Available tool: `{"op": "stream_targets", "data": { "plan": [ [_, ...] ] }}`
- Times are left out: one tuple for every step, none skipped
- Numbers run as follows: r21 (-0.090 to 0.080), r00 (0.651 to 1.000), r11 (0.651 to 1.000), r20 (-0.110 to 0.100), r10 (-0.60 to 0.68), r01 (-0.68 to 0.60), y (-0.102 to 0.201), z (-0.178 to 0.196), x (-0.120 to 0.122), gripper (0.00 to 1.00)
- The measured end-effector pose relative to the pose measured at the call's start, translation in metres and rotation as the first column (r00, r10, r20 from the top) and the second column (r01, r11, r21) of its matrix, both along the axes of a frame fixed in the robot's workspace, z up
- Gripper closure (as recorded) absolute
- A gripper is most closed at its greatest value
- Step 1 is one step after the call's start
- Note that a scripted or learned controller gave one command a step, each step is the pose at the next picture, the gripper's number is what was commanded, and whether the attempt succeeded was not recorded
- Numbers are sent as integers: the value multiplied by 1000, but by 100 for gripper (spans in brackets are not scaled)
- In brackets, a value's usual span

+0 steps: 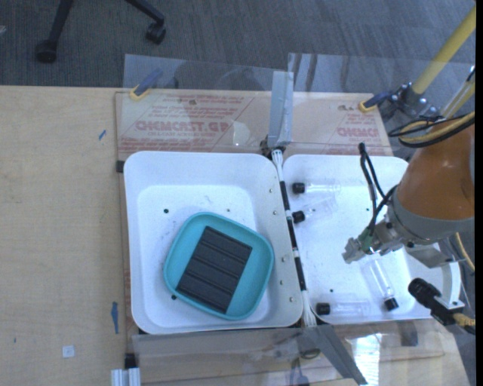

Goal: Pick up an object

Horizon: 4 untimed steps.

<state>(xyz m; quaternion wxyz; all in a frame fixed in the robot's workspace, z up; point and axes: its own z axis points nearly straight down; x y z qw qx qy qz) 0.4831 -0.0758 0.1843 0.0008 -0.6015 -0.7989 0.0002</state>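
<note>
Bright, even light falls from overhead. The two white bins (143, 226) come close to washing out, and shadows under the teal tray (256, 252) are soft and faint. Glare streaks the clear plastic sheet (226, 79) at the top. The orange arm (441, 177) at right looks slightly blurred; the desk (53, 226) stays sharp.

A pale wooden bench top (53, 226) fills the left side, dark grey carpet (226, 26) runs along the top behind it, and there the black wheeled base of an office chair (98, 22) pokes in.
</note>
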Motion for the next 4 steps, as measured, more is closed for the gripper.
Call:
{"op": "stream_targets", "data": {
  "plan": [
    [-1, 1000, 1000, 3, -2, 2, 0, 10, 1, 100],
    [1, 979, 979, 1, 203, -203, -44, -68, -2, 100],
    [-1, 983, 983, 3, 184, -184, 46, 16, 38, 100],
    [-3, 983, 983, 7, 184, -184, 46, 26, 40, 100]
  ]
}}
